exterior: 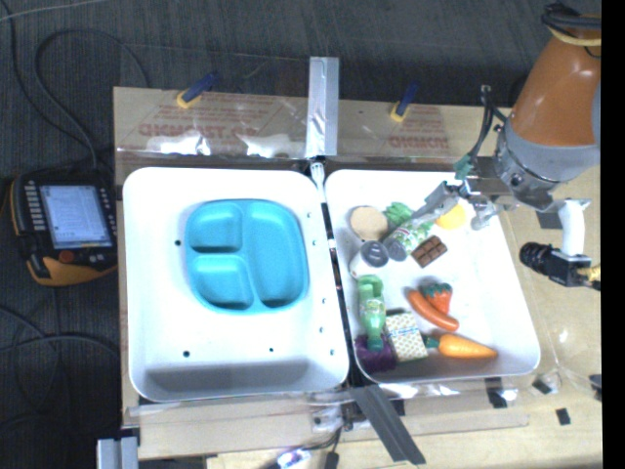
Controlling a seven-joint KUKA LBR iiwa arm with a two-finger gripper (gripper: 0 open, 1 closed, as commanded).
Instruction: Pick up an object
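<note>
My gripper [459,206] hangs over the back right corner of the right bin [518,301], and its two grey fingers stand apart, so it is open. A small yellow piece [451,218] lies just below, between the fingers, but I see no grip on it. Beside it to the left lie a green bottle [405,225], a brown chocolate block [430,251], a tan round piece [367,222] and a grey cap [374,254]. Toward the front lie a second green bottle [370,301], two carrots [433,307] [466,347], a patterned box [405,338] and a purple piece [375,352].
The left bin [156,360] holds a blue divided tray [244,254]. A metal divider [322,106] stands at the back between the bins. A handheld pendant [63,225] lies off the bench at the left.
</note>
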